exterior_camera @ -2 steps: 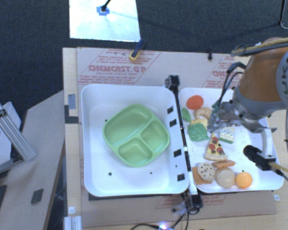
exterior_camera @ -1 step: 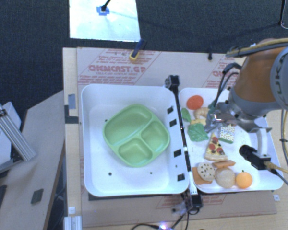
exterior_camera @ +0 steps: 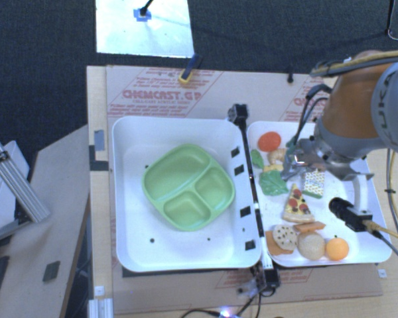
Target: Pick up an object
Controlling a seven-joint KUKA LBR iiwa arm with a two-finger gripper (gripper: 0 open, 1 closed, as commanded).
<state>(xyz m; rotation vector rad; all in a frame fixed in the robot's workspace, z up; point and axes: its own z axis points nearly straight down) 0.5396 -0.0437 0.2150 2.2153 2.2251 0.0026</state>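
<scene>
Hovering pincer (exterior_camera: 293,167), grip unclear | beside: pizza slice (exterior_camera: 296,206), broccoli (exterior_camera: 273,183), tomato (exterior_camera: 269,141)

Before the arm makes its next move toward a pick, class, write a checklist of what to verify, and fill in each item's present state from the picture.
1. Gripper is over the right bin, where the toy food lies: ok.
2. Finger opening is readable: cannot tell; the wrist hides it.
3. A target sits below the gripper: ok; the green leafy piece and a yellowish piece lie there.
4. The target stands apart from its neighbours: not ok; the pieces there crowd together.
5. Something is already held: cannot tell.
6. The green divided plate lies flat in the left bin: ok.
</scene>
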